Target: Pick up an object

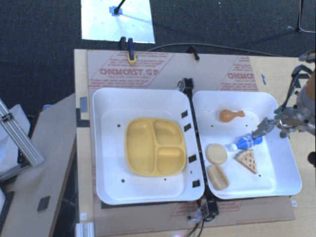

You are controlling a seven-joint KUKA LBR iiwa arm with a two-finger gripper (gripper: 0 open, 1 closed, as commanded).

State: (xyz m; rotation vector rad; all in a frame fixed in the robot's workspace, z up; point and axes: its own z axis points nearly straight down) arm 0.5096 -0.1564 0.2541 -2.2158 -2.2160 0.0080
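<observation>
Bottle (245,142) lies in the right bin (281,181), long axis slanting up toward my gripper (261,129), which sits at its upper-right end; I can't tell the grip state from here.

Table (81,132): pale wood, left of the pincer (261,128).
Board (148,68): printed sheet flat on table.
Bins: two white (106,102), (291,181) on the board.

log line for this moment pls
arm: end effector over right white bin | nearest: small blue plastic bottle | grasp: unclear | left bin: yellow divided plate
</observation>
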